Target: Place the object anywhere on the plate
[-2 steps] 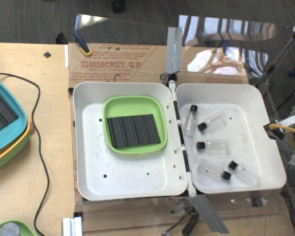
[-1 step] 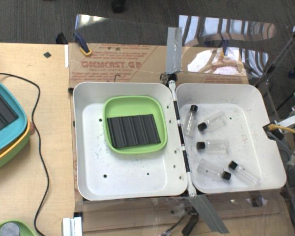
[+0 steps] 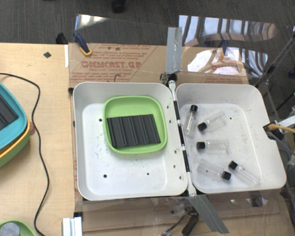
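A green square plate (image 3: 158, 110) lies in the back half of the left white bin (image 3: 91, 171). A black ribbed rectangular object (image 3: 132, 131) rests flat on the plate, filling most of its middle. The right white bin (image 3: 258, 107) holds several clear vials with black caps, among them one near the divider (image 3: 191, 117), one in the middle (image 3: 211, 145) and one at the front right (image 3: 242, 171).
A stack of teal, orange and green dishes (image 3: 7, 132) sits at the left edge of the wooden bench, with a black cable (image 3: 38, 146) running past it. Cardboard (image 3: 118, 63) lies behind the bins. A yellow-wired fitting (image 3: 281, 128) juts in at the right bin's edge.
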Action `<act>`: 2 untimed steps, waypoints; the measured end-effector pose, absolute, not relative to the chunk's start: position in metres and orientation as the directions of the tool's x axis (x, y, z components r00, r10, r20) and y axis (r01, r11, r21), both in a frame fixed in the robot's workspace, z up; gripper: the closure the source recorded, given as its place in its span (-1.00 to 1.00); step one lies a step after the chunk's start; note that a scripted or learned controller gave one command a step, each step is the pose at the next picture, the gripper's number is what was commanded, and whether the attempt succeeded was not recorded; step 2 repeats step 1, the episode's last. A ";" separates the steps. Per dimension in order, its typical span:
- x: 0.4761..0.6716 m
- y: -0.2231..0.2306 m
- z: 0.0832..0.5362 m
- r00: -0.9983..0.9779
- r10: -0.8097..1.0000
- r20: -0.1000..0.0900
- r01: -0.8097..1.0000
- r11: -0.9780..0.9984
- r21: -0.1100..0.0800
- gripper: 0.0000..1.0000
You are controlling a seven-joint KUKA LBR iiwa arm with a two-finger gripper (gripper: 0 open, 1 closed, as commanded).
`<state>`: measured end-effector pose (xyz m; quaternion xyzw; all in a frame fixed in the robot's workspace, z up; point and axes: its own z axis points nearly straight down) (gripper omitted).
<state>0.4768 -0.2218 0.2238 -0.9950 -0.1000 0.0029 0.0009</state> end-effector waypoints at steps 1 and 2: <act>0.477 -0.222 0.229 0.980 0.201 -0.005 0.201 -0.980 -0.002 -1.00; 0.477 -0.222 0.229 0.980 0.201 -0.005 0.201 -0.980 -0.002 -1.00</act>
